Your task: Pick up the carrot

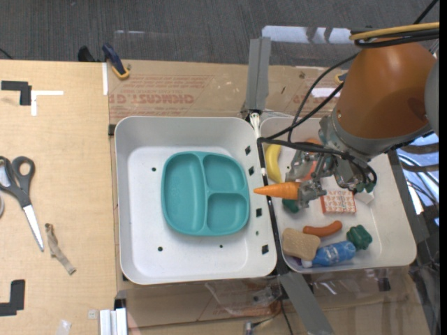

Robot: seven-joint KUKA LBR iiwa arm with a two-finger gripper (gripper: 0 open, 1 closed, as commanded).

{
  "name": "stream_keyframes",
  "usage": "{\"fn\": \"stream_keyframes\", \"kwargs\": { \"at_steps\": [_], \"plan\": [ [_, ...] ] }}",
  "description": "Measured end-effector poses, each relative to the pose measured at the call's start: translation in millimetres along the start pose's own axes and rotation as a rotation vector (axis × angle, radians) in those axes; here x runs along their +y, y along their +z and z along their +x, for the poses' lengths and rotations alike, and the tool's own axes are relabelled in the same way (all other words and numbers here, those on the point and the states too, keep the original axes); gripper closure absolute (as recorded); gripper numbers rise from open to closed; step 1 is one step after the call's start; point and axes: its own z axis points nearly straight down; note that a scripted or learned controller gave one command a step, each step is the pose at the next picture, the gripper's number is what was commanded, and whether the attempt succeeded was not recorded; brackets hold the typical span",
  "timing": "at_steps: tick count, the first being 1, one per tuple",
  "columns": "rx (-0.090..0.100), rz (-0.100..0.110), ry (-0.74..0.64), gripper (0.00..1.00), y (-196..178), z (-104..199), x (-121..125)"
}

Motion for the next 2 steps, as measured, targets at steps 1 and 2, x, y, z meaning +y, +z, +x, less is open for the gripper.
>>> {"fn": "stream_keyframes", "kwargs": {
  "at_steps": [1, 2],
  "plan": [
    [0.01, -0.003, -0.169, 1.0, 55, 31, 69],
    [0.008, -0.003, -0.309, 1.0, 56, 10, 98]
  ]
}}
